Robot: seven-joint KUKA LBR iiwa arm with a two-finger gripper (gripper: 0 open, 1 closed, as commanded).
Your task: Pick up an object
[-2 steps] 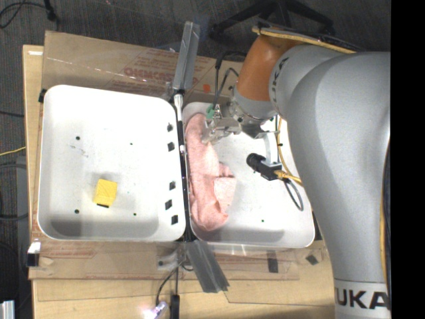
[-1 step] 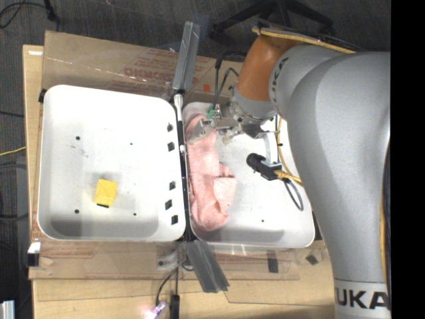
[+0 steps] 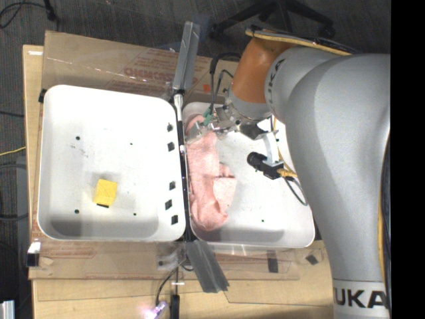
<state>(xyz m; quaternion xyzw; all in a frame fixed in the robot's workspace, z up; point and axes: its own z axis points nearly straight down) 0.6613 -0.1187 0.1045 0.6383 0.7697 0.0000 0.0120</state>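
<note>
A pink cloth (image 3: 208, 181) lies stretched along the left wall of the right bin (image 3: 292, 228), from the far corner down toward the near side. My gripper (image 3: 214, 123) is low over the cloth's far end, at the bin's far left corner, and looks to touch the fabric there. The wrist hides much of the gripper. A small yellow block (image 3: 105, 193) rests in the left bin (image 3: 66, 111), near its front left.
The grey arm (image 3: 332, 145) covers the right side of the right bin. A metal divider (image 3: 180, 131) with black clips runs between the two bins. Cardboard (image 3: 99, 58) lies under the bins at the back.
</note>
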